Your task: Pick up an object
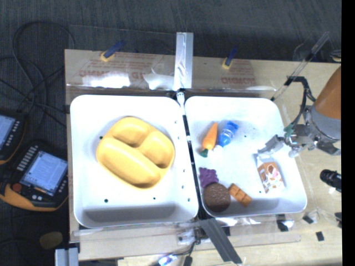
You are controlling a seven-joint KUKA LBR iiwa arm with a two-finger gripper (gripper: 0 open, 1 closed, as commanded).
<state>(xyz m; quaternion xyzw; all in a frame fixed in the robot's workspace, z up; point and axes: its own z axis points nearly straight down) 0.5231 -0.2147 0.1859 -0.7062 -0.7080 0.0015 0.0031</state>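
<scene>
Carrot (pixel 209 137) lies slanted, leaf end toward the near-left; gripper's (pixel 275 144) opening cannot be told.

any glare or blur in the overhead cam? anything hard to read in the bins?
Camera view: lighting is even and soft. The white bins run bright, near washed out, with faint shadows under the yellow object. Clear sheet behind the bins shows mild glare. Small items like the packet are soft and low in detail. Gripper is slightly blurred.

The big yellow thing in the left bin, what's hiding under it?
Around the yellow thing you see just white bin floor. It lies flat and covers whatever is beneath, so that can't be seen.
</scene>
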